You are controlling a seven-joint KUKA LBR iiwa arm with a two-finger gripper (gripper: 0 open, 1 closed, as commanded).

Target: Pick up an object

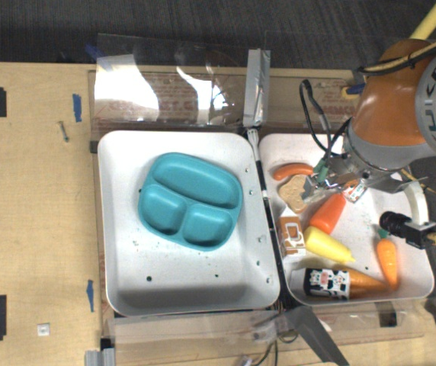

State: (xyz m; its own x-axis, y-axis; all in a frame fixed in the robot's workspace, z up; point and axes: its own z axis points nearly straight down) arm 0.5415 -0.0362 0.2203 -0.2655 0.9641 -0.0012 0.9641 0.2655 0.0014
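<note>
The grey arm with its orange band (pixel 389 113) ran off the picture's right edge and hid the right white bin's (pixel 420 284) far right corner. Its gripper's (pixel 338 180) fingers were too small to read.

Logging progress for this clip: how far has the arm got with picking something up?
Done: the grey arm's gripper has reached into the right white bin, low over the toy food. In hand: it sits at the top of the orange carrot-shaped toy, beside the tan bread-like piece; whether anything is gripped cannot be seen. Left: a visible grasp and lift. The teal divided plate lies in the left white bin.
</note>
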